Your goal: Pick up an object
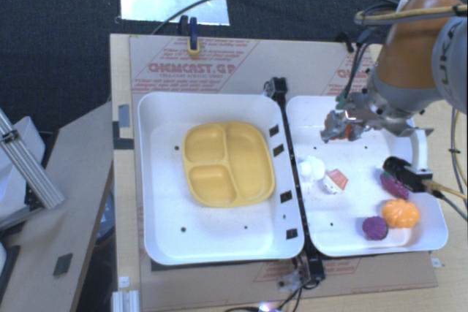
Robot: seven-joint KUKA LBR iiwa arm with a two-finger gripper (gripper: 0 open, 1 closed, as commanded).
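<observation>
Camera view looks down at a slant on a worktop [88,157] carrying two shallow white bins side by side. Left bin [157,230] holds a yellow tray [225,162] with three compartments, lying flat near the bin's middle. Right bin [314,230] holds several small things. A white piece [311,169] lies against the bin's left wall, just beside the divider. A small white and orange item [336,180] lies just right of it, tilted. A purple ball [375,228] sits near the front edge, and an orange pumpkin-like object [401,213] sits just beside it to the right, the two close or touching. A dark purple, elongated thing [395,186] lies behind the pumpkin, near the bin's right side, partly under a black part on the arm.

Reaching in from the right, the grey arm [453,55] with its orange band [413,40] hangs over the back half of the right bin. Its gripper [342,125] sits low over the bin's rear area, well apart from the ball and pumpkin and behind the white piece. Something reddish shows at its tip, too small to tell whether it is a held object or part of the tool. Whether the gripper is open or closed cannot be told.

A clear sheet with red lettering [190,69] lies behind the bins, with a blue and yellow clamp [192,36] on its back edge.
</observation>
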